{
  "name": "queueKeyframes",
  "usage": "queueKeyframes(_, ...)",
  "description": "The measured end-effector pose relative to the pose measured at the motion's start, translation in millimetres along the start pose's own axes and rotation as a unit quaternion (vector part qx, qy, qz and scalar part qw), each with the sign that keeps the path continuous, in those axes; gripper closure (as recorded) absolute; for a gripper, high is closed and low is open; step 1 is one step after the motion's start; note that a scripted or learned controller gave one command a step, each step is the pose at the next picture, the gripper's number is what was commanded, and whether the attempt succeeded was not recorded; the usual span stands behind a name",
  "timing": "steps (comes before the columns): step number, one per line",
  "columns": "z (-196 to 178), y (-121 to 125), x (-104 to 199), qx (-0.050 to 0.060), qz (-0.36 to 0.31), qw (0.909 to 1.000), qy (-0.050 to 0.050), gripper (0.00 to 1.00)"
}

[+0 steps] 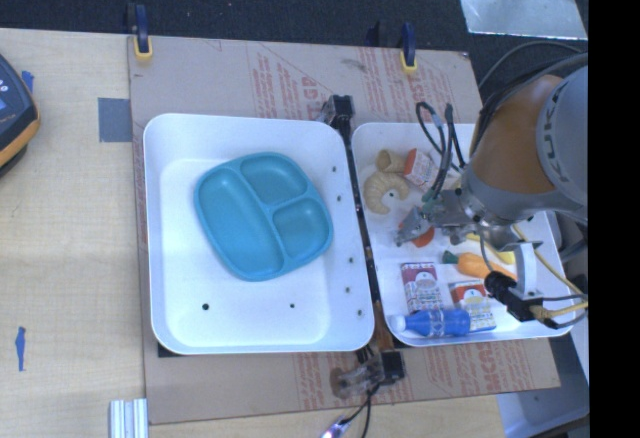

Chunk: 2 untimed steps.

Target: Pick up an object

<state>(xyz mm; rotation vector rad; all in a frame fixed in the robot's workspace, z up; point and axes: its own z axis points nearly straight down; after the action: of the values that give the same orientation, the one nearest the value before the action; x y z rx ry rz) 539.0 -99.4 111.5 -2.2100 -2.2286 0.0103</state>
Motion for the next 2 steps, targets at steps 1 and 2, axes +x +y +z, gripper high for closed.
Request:
queueKeyframes(1, -10.1, 0.0, -0.9, 0.000, 0.000, 1.0000, 0.000, 1.00)
queueKeyframes(2, -10.0, 0.0, -0.9, 0.000, 0.000, 1.0000, -0.001, 0.00)
